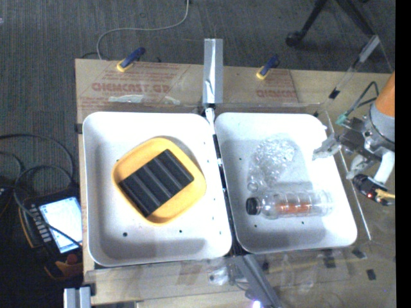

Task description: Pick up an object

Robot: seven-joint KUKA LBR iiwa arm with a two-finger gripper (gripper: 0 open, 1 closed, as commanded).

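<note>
Well apart from the jaws (369, 153), bottle (289, 204) lies in right bin (340, 236).

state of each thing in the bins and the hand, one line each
yellow tray: lying flat in the left bin, black ribbed insert up
clear bottle: on its side in the right bin, dark cap on, pointing left
crumpled clear plastic: loose, just behind the bottle
hand: at the right bin's right rim, holding nothing seen

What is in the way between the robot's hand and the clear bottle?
Nothing visible lies between them. The gripper sits just outside the right bin's rim, and the bottle lies inside, with crinkled clear plastic beside it.
</note>
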